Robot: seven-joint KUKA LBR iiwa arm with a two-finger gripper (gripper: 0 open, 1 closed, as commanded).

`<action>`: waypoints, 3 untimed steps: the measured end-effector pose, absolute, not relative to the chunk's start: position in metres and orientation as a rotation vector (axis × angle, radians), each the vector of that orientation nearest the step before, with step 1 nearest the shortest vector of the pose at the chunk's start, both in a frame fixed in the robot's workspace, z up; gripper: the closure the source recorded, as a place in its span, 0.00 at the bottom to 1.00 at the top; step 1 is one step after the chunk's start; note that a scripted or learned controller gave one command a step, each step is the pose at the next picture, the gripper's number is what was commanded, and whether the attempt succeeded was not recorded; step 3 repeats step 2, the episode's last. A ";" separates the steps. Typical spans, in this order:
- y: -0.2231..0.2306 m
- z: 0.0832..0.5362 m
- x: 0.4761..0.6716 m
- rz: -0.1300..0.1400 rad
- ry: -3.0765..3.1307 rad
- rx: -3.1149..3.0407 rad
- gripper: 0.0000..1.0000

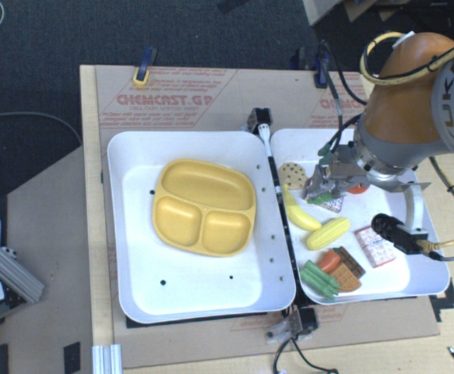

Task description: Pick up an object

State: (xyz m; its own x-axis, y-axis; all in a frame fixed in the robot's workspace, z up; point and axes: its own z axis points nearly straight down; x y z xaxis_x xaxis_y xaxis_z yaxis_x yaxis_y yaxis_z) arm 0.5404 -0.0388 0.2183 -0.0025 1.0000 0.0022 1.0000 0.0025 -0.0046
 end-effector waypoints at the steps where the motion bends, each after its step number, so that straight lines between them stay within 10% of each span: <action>1: -0.027 0.221 0.520 0.003 -2.219 -2.217 1.00; 3: -0.025 0.231 0.521 -0.003 -2.224 -2.222 1.00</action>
